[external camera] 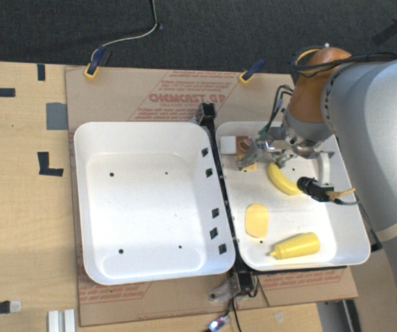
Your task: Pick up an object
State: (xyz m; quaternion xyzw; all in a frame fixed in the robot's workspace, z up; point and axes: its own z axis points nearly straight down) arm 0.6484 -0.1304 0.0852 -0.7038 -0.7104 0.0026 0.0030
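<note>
Red printed lettering runs across the cardboard sheet (185,92) under the two bins, seen upside down from this view; its largest line seems to read "CHEMCAST", and the smaller lines are too blurred to read.
</note>
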